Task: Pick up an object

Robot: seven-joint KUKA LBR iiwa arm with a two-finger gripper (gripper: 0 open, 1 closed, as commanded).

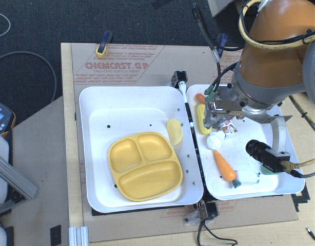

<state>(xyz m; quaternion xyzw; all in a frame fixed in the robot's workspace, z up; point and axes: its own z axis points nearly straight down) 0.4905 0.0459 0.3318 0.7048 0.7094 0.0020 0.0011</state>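
Nearest the lens, at lower centre of the frame, a yellow divided plate [145,165] sits in the left bin [91,137] with a pale slice [174,131] beside it, while lower right a carrot [225,167] lies loose in the right bin [280,186]. Nothing looks picked yet, I'd say. Further up on the right, the arm [273,40] bends down over that bin, its gripper [214,118] low beside a banana [201,119] and a white ball [215,140]; whether it's spread or pinching, I cannot tell.
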